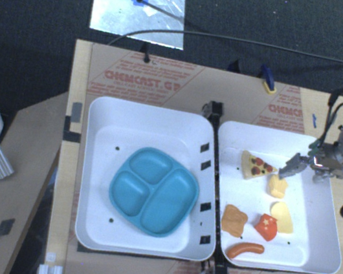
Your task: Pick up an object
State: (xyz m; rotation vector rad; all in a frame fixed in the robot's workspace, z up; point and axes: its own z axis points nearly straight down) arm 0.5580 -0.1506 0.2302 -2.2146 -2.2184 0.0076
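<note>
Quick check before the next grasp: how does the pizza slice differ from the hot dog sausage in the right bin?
The pizza slice is a flat yellow wedge with red spots; the hot dog sausage is a plain orange-red rounded rod. The pizza slice lies at the far end, near the end effector; the sausage lies by the near rim. Both rest in the right bin.

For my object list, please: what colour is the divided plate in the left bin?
The divided plate is light blue, seen clearly in the camera view.

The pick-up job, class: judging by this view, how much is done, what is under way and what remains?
Done: the arm has reached over the right bin. Under way: its tool hovers just above the small yellow piece, beside the pizza slice. Left: gripping and lifting; all the toy foods lie on the bin floor.
</note>
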